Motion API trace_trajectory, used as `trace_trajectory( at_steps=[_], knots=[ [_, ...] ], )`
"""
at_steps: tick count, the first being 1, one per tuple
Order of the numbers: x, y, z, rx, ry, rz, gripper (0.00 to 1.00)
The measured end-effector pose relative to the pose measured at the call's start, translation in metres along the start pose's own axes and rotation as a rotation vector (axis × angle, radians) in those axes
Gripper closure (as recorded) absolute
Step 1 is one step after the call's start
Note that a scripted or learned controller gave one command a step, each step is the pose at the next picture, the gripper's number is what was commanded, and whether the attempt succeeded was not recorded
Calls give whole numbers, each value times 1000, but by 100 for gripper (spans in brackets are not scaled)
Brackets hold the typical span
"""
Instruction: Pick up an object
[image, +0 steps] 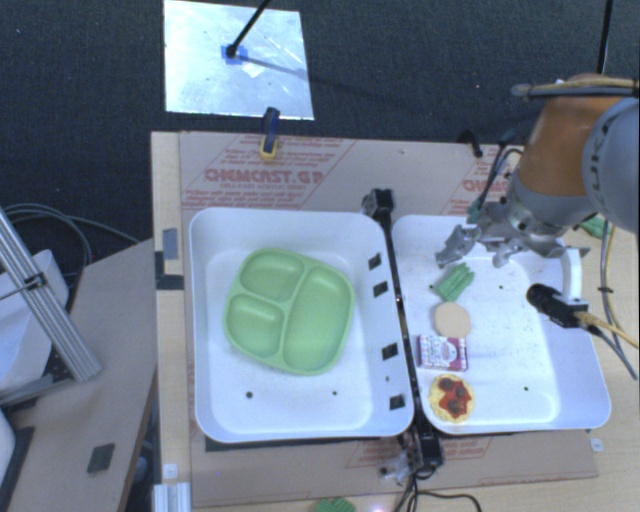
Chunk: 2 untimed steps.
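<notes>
1. Yellow disc with red topping (451, 396) sits nearest, at the front edge of the right bin (570, 400). Flat, looks like a toy pizza. Low profile, so probably hard to get fingers under.
2. Small red-and-white packet (441, 351) lies just behind it, flat and rectangular, likely printed card or foil.
3. Tan round piece (452, 320) comes next, smooth and cookie-like. These three line up along the bin's left wall, close together but apart.
4. Green ribbed piece (455, 282), elongated and tilted, lies just below the gripper (478, 243). Judged the likeliest target: closest to the tool, with the most height to grab.
5. Gripper hangs over the far-left part of the right bin; fingers look spread moderately wide, nothing between them.
6. Left bin (215, 400) holds a pale green divided plate (290, 311), smooth plastic, three compartments.
7. Both bins are shallow white plastic on a brown board on the desk (300, 175).
</notes>
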<state>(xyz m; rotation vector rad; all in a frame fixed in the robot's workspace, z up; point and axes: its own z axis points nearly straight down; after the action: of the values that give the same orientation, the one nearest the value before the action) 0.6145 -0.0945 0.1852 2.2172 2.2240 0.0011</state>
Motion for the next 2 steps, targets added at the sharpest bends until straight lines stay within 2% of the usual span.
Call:
trace_trajectory(
  at_steps=[1, 2],
  knots=[
    [-39, 29, -90, -11, -4, 3, 0],
    [9, -8, -40, 6, 3, -4, 0]
  ],
)
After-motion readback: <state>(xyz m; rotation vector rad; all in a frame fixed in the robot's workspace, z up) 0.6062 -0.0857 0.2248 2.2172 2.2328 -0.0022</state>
